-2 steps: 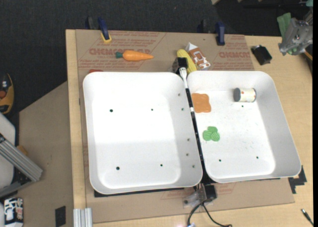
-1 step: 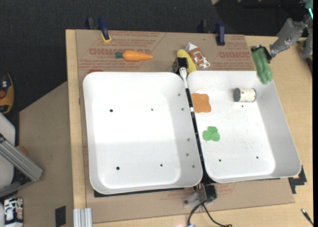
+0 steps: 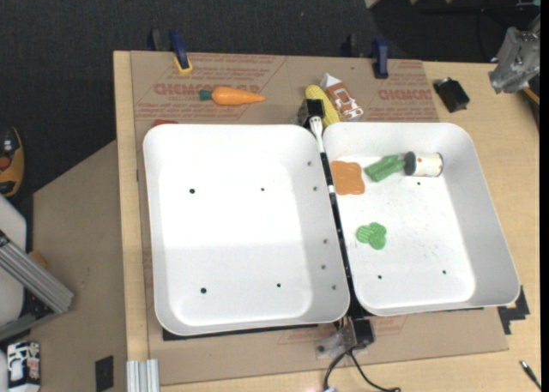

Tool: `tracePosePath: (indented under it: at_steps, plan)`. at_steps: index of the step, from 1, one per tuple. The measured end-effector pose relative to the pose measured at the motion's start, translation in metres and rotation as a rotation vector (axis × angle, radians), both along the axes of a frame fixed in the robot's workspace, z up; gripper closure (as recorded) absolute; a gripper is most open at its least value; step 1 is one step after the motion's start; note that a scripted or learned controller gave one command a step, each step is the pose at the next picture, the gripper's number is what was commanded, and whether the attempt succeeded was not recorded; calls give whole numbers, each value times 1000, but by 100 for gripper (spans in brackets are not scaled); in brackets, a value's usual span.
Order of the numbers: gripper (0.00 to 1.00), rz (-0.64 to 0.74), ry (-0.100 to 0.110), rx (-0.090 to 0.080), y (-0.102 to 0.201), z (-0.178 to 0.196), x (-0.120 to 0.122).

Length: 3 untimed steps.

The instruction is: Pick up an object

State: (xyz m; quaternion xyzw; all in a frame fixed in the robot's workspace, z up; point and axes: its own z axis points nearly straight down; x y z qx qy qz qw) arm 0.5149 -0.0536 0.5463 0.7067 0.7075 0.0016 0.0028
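The gripper (image 3: pixel 515 60) sits far up at the right, grip unreadable, while orange pad (image 3: pixel 347 177), green piece (image 3: pixel 384 167) and roller (image 3: pixel 425 164) crowd together, so a grab could snag two.

Single fixed camera, high above bench (image 3: pixel 86 210), slanted down, both bins framed

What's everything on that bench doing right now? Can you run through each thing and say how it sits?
Left bin: flat on the bench, white floor bare.
Right bin: flat, holding four things.
Orange piece: lying flat at the right bin's left wall.
Long green piece: lying on its side.
Small cylinder: on its side, touching the long green piece.
Round green piece: lying alone mid-bin.
Toy carrot: lying on the board behind the left bin.
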Motion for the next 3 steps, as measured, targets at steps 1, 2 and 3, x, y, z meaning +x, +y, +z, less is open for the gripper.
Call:
tracePosePath:
  at_steps: [1,2,3]
  plan:
    - [0,0,1,0,0,0,0]
    - [0,2,21,3,58,-227,-3]
    - [100,-3,3,1,55,-208,-1]
